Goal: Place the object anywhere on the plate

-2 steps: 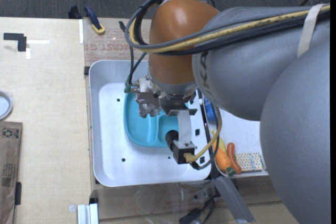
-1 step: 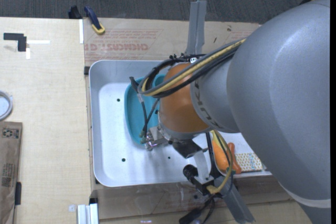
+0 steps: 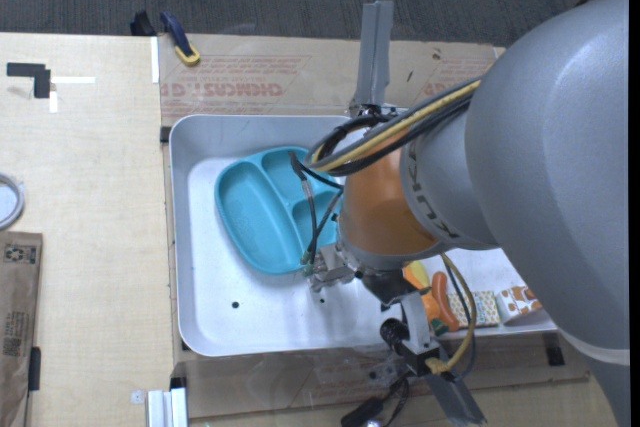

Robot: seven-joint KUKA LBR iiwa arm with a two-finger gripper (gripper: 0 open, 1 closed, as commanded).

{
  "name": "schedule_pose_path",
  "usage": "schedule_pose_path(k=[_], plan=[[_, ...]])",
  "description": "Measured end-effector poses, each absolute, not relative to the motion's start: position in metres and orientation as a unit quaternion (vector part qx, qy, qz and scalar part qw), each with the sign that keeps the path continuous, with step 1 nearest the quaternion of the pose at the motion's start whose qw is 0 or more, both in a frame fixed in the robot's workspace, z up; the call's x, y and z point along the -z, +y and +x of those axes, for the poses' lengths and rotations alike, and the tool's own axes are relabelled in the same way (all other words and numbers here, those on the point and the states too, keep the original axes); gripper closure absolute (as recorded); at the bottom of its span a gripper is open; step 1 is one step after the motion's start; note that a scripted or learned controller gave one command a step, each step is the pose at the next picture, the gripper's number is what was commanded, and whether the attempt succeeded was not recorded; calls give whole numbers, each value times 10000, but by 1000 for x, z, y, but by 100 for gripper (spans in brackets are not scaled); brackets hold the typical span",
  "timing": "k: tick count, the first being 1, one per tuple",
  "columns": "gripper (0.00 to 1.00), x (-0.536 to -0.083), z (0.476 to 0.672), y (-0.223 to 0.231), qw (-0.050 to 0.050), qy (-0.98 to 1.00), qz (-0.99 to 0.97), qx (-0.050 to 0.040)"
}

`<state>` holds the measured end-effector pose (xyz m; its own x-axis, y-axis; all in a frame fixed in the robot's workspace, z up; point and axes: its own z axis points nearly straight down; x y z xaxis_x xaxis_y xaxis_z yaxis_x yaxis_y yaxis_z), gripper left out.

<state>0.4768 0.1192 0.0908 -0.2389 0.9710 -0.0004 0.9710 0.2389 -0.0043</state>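
Dark grey carpet lies beyond the pale wooden worktop [image 3: 90, 175]. On the worktop sits a white bin [image 3: 200, 315], and a brown sheet of cardboard [image 3: 260, 80] pokes out behind it. A blue plate [image 3: 262, 210] with walled parts lies tilted in the bin, near the back. A tiny dark dot [image 3: 235, 305] sits on the bin floor in front of the plate.

The big grey arm [image 3: 560, 175] comes in from the right and covers much of the bin. Its orange band [image 3: 385, 210] hangs just over the right edge of the plate, and yellow and black cables [image 3: 400, 125] loop across it. The gripper [image 3: 322, 277] is down low beside the plate's near right corner. I cannot tell if it is grasping anything.

An orange and yellow toy [image 3: 435, 295] lies under the arm, right of the plate, next to a small printed box [image 3: 505, 305]. A blue and yellow clamp [image 3: 180, 40] grips the worktop's far edge.
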Motion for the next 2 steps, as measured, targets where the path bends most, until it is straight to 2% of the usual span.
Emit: schedule_pose_path(k=[1, 2], plan=[[100, -153, 477, 204, 5, -8149, -5796, -20], [100, -173, 478, 180, 7, -9218, -3877, -14]])
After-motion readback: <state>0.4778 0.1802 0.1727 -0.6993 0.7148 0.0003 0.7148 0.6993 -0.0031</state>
